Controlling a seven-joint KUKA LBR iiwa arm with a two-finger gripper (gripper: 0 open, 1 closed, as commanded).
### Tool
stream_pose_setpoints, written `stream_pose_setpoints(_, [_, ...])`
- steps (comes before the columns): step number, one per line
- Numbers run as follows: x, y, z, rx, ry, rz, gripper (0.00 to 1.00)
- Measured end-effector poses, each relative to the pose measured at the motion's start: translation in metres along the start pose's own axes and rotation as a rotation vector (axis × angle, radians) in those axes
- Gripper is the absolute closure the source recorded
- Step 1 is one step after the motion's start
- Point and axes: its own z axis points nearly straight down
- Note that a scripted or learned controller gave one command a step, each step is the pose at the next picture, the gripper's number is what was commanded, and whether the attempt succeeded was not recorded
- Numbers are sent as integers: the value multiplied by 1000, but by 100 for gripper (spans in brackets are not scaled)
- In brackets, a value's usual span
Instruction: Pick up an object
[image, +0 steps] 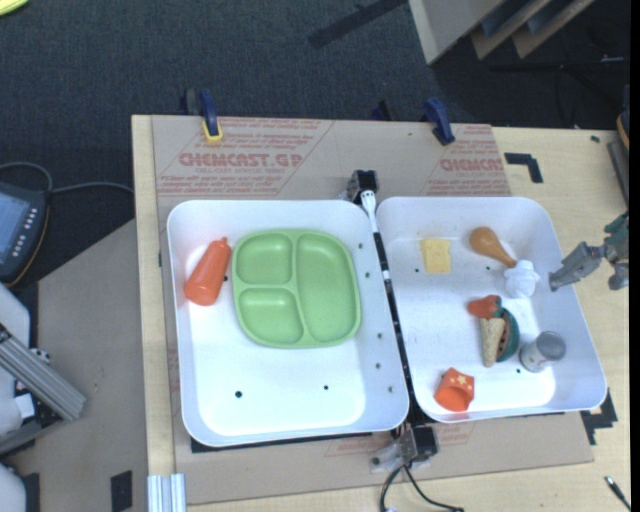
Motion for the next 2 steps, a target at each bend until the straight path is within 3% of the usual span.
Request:
stream_pose_setpoints(1, [1,2,-6,-12,-4,-4,0])
stream_pose_setpoints(2, [10,0,52,-5,0,-4,0])
